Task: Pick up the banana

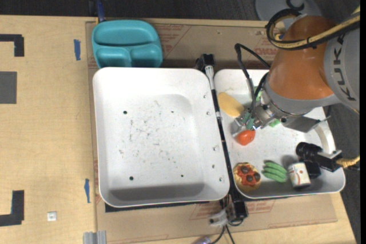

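Observation:
The banana [229,104] is a pale yellow piece lying in the upper left part of the right white bin [334,183]. My gripper [250,120] hangs low over that bin, just right of and slightly nearer than the banana, directly above a small red tomato-like thing [246,137]. The grey and orange wrist hides the bin's upper right part. Nothing is visibly between the gripper's tips.
The left white bin [154,134] lies beside the right one. A round pizza-like toy [247,175], a green toy [274,171] and a small white can [299,175] lie along the right bin's near wall. A teal divided tray [127,43] sits behind the left bin.

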Robot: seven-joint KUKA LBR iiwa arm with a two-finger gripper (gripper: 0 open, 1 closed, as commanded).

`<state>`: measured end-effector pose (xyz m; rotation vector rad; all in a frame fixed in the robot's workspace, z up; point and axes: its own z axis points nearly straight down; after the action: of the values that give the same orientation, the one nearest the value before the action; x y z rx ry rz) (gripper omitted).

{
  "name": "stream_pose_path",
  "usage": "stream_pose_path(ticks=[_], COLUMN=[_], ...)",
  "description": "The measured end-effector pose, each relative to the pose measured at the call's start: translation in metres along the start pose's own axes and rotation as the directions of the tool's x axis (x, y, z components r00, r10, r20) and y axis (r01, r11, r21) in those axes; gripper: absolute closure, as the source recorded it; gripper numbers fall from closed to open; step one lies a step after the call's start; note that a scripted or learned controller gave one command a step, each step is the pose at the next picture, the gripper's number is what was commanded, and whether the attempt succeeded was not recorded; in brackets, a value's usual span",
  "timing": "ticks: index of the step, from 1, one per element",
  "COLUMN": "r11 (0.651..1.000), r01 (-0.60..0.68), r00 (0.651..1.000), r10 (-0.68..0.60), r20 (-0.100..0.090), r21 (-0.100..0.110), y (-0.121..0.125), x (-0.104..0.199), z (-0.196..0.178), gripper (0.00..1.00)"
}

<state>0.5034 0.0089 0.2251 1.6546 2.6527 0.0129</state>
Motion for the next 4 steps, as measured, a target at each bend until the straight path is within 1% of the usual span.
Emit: stream_pose_path(ticks=[1, 2, 3, 4], r11=[1.0, 0.991, 0.928, 0.861], r01=[0.008, 0.134, -0.373, -0.509], r00=[1.0, 0.991, 0.928, 0.861], r10=[-0.008, -0.134, 0.373, 0.509], r20=[-0.01, -0.011, -0.003, 0.001], r21=[0.016, 0.012, 0.013, 0.009], y=[0.018, 0.035, 0.041, 0.062], x=[0.095, 0.129, 0.142, 0.182], z=[0.066, 0.138, 0.138, 0.138], gripper=[1.0, 1.0, 1.0, 1.0])
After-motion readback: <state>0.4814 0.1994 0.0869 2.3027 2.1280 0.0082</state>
